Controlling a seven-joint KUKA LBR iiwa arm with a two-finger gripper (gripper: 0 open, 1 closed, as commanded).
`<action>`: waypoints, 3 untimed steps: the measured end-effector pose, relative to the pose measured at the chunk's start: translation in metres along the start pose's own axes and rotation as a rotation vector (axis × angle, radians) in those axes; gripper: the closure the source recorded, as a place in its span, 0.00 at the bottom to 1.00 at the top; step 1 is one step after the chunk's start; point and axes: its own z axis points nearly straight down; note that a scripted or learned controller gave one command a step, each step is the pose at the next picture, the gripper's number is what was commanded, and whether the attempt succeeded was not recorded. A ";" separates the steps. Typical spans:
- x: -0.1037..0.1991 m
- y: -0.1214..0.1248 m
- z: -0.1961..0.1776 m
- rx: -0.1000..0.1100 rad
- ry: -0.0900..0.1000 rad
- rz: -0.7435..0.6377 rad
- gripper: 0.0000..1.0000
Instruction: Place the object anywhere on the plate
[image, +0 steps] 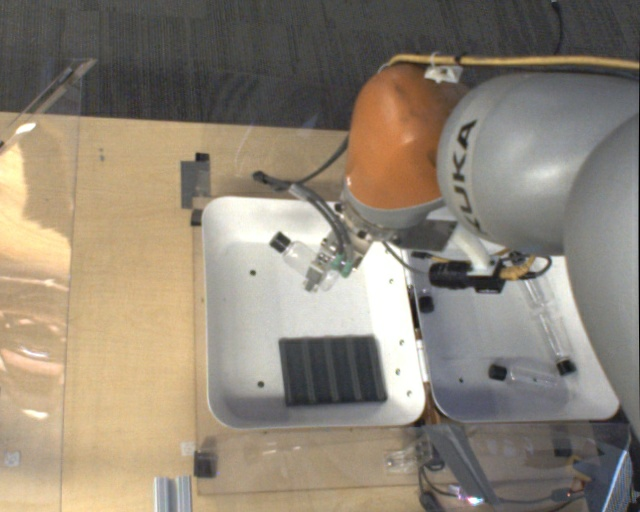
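The grey arm's two-finger gripper (322, 272) hung over the left white bin (230, 330) — above the dark ribbed rectangular plate (331, 369). A small clear vial with a black cap (289, 248) lay just beside the gripper; its grasp was unreadable.

1. Two shallow white bins stood side by side on the bench: a left bin (225, 330) and a right bin (590, 400).
2. One dark ribbed plate (331, 369) lay in the left bin.
3. One small clear vial with a dark cap (289, 249) lay in the left bin, near the arm's tip.
4. Two clear tubes with dark caps lay in the right bin: one flat (520, 374), one slanted (548, 325).
5. One grey arm with an orange band (400, 130) was there.
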 end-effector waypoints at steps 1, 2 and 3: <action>0.004 0.053 0.061 0.005 0.004 0.309 1.00; 0.004 0.094 -0.024 -0.001 0.000 0.135 1.00; 0.076 0.044 0.080 0.002 0.006 -0.404 1.00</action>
